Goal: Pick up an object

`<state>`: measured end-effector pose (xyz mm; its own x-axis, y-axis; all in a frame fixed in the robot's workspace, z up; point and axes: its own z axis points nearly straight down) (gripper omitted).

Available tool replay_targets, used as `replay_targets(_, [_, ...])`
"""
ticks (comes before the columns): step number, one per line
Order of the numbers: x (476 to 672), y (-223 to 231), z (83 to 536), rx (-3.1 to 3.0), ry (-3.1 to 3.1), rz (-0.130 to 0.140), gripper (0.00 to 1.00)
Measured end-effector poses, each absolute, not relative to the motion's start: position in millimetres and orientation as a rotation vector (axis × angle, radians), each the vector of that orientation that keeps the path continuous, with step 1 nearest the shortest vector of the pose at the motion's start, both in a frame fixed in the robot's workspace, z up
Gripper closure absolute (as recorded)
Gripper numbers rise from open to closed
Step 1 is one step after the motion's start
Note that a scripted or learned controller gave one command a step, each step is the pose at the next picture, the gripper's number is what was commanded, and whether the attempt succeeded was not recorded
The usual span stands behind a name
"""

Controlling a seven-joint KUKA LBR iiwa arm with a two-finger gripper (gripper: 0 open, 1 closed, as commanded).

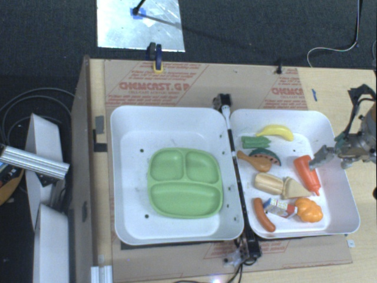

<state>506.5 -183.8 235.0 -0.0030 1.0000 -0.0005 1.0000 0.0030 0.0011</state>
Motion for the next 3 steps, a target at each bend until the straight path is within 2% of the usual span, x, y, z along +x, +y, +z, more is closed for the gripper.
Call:
replay_targets(1, [575.5,-190.5,86.1,2.211,2.228,0.002,0.0])
replay_targets(2, [573.9,-191.3,102.8,2.213,2.225,0.003,1.0])
replay_targets(3, [594.9,-85.4,213.7,2.202,2.232,0.013,1.0])
